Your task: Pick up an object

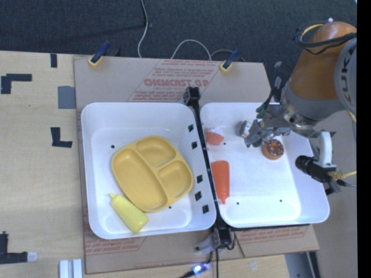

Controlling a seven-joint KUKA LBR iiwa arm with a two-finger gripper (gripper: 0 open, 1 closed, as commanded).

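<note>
Your grey two-finger gripper [255, 135] hung low over the right shallow white bin [290, 213], jaw state impossible for you to tell, round brown glazed doughnut [272, 149] just beside it, long orange carrot-shaped piece [220, 180] near the divider, yellow compartment tray [152, 172] and yellow squeeze bottle [128, 212] in the left bin [95, 155].

One fixed camera above the bench, looking down aslant, both bins [93, 155] in frame

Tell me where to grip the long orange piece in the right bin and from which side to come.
Grip the long orange piece across its narrow width near mid-length, coming straight down from above. It lies flat, its long axis running along the divider, which it nearly touches, so the finger on that side has little room. Mid-length is probably the most balanced hold.
</note>
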